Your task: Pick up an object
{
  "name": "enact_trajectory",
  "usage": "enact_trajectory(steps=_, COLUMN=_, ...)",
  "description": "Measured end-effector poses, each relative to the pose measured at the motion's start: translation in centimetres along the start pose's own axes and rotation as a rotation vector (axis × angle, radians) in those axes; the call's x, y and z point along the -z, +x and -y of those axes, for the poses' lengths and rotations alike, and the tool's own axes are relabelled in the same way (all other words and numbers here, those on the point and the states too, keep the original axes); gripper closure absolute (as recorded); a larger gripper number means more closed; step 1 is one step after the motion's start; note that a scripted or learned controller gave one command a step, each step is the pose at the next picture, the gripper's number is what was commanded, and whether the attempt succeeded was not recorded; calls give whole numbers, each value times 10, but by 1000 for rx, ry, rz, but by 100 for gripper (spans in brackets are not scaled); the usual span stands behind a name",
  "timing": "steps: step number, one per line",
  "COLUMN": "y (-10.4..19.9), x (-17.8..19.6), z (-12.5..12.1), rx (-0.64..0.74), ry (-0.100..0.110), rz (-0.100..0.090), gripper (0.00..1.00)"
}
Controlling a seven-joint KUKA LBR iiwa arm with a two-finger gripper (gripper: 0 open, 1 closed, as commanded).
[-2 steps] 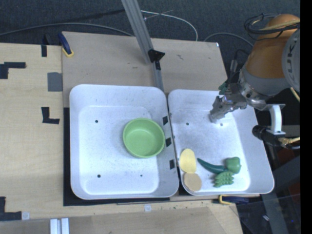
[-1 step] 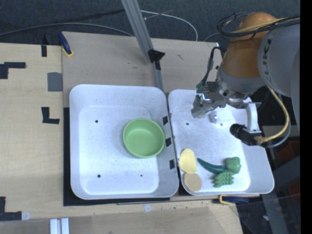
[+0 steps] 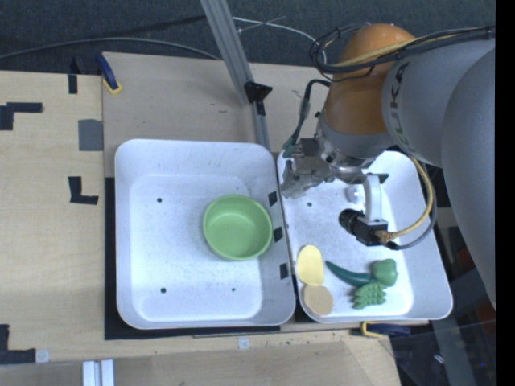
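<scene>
My gripper [image 3: 294, 182] hangs over the upper left corner of the right bin [image 3: 426, 296], close to the wall shared with the left bin; nothing shows in it. Along the right bin's front lie a yellow lemon-like piece [image 3: 310, 264], a tan round piece [image 3: 319, 300], a dark green long vegetable [image 3: 348, 273], a green round piece [image 3: 385, 270] and a bumpy green piece [image 3: 370, 296]. A light green bowl [image 3: 237, 227] sits upright in the left bin [image 3: 145, 215], to the lower left of the gripper.
The grey arm with its orange band [image 3: 366, 71] covers the right bin's back and right side. A black fitting with a yellow cable [image 3: 362, 225] hangs over the right bin's middle. A metal pole [image 3: 229, 39] slants down to the bins' back edge.
</scene>
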State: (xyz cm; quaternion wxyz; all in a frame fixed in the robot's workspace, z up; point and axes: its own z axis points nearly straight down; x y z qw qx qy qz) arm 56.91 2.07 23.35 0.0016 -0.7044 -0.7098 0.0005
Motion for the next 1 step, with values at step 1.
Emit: enact_trajectory(steps=1, y=46, x=0, z=12, rx=-1, ry=0, rz=0, gripper=100)
